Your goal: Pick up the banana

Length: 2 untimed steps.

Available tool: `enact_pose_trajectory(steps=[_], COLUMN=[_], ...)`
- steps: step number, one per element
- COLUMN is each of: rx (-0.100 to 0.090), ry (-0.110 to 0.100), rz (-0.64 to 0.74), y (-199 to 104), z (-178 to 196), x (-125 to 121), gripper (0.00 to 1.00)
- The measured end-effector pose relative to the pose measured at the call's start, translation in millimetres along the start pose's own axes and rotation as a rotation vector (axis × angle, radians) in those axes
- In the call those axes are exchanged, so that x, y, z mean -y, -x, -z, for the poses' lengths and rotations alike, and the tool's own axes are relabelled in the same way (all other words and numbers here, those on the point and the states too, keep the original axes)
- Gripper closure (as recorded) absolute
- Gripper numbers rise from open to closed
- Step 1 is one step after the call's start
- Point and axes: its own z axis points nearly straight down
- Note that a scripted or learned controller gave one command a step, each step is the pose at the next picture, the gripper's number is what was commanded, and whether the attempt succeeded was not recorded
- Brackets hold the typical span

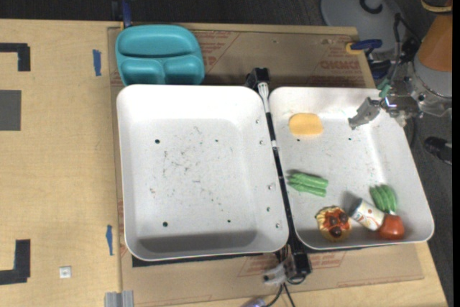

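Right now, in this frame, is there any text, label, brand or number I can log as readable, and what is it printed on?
None can be quoted.
Red print on the brown cardboard sheet behind the two bins: too blurred to read.
Label on the small white and red item in the right bin: too small to read.
The teal tray and the left bin carry no visible text.

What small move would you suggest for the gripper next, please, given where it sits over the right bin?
Probably a short slide toward the view's left, bringing the gripper above the yellow-orange rounded item in the right bin. The gripper hovers near that bin's far right corner, apart from the item, which is the one banana-coloured candidate there. Its shape is too unclear to confirm.
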Motion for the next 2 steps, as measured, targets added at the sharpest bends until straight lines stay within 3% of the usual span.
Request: enact_pose_trajectory(steps=[1, 2], rx=[-0.002, -0.002], ry=[-0.002, 0.0], rz=[0.018, -0.259], y=[-64.7, -83.8], z=[-105.2, -105.0], x=[51.0, 121.4], gripper=[0.0, 0.0])
